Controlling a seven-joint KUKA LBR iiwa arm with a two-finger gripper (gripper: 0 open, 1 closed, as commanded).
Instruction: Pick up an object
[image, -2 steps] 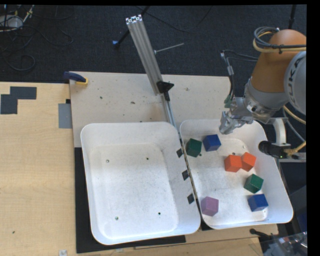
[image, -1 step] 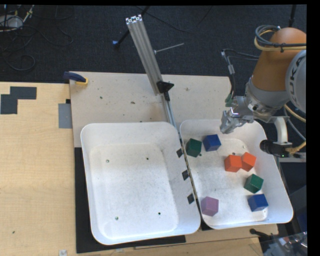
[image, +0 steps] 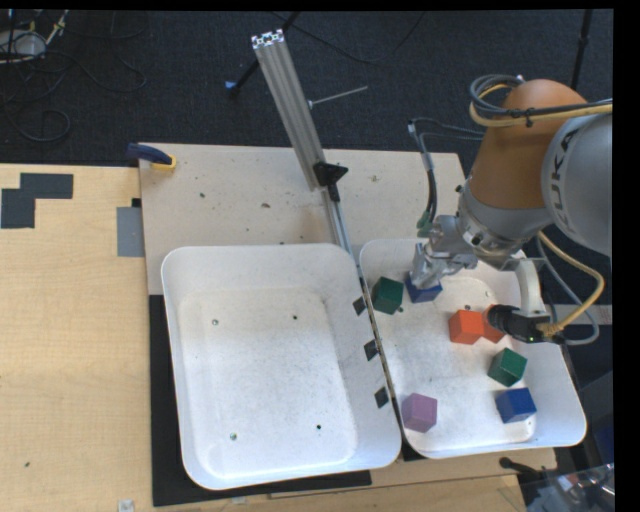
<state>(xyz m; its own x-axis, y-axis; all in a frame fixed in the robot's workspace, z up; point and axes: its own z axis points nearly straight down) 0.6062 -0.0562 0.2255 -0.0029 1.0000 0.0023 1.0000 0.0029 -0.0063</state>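
My gripper (image: 426, 280) reaches down into the far left part of the right bin (image: 560, 425). A small dark blue block (image: 424, 293) sits right at its tip, partly covered by it. Just to the left, a dark green block (image: 387, 296) lies against the bin's left wall. An orange block (image: 466, 327) lies to the right of the gripper, with a red piece (image: 494, 326) beside it. Nearer the front lie a second green block (image: 508, 366), a blue block (image: 516, 404) and a purple block (image: 419, 412).
The left bin (image: 190, 300) stands next to the right one, with black clips (image: 371, 349) along the shared wall. A slanted aluminium bar (image: 295, 110) rises behind the bins. The arm's cables (image: 540, 325) hang over the right bin's right side.
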